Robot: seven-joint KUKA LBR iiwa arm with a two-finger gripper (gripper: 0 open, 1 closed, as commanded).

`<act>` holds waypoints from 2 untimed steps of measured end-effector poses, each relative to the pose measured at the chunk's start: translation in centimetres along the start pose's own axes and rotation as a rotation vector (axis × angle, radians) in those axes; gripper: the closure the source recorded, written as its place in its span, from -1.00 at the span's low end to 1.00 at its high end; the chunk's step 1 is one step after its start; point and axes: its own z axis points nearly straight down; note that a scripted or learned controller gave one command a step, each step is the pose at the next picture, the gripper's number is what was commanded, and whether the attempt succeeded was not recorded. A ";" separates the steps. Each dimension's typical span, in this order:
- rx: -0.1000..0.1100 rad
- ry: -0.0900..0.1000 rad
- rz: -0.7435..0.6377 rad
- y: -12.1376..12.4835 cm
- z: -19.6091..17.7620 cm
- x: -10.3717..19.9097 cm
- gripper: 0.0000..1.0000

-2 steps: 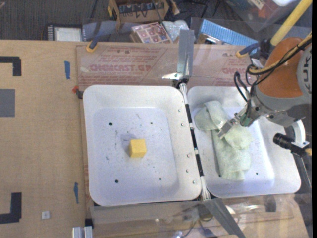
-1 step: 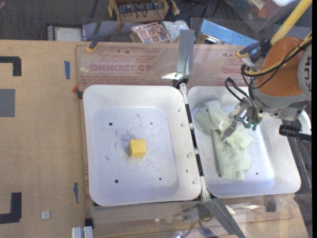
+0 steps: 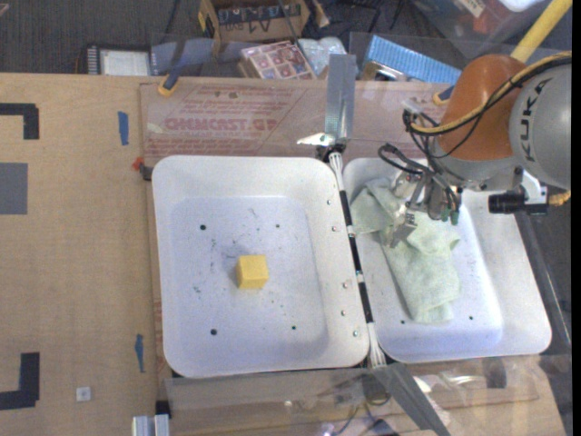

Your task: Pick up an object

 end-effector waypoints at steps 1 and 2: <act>-0.003 -0.008 0.002 0.0 -1.1 -0.2 1.00; 0.002 -0.003 -0.426 -8.3 0.3 1.2 1.00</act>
